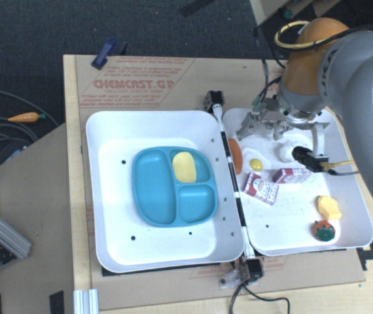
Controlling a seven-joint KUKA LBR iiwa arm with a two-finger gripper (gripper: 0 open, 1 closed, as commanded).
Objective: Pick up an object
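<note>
Two white bins sit side by side on your surface [141, 84], and your arm [343, 57] comes in from the right, grey with its orange band [307, 51] above the wrist. You have the hand [279, 124] hanging over the far end of the right bin [356, 231], up near its top rim, but whether it is spread or pressed together you cannot tell from this slant, and nothing is visibly pinched in it. Look below it: a small yellow round piece [256, 165] lies on the bin floor, and an orange oblong piece [236, 156] rests just beside it against the wall shared with the other bin. Near those you have a red-and-white packet [261, 190] lying flat, with a second red-and-white packet [291, 174] just to its right. Further toward the near right corner sits a yellow block [329, 207], and close in front of it a round red-and-green piece [324, 231]. Over in the left bin [108, 142] you see a blue divided tray [154, 188], and a pale yellow oval piece [185, 167] lies in its upper right compartment. Off the bins, a blue item [105, 53] rests at the far edge of the surface, and an orange one [23, 117] lies on the floor by the cables at left.
</note>
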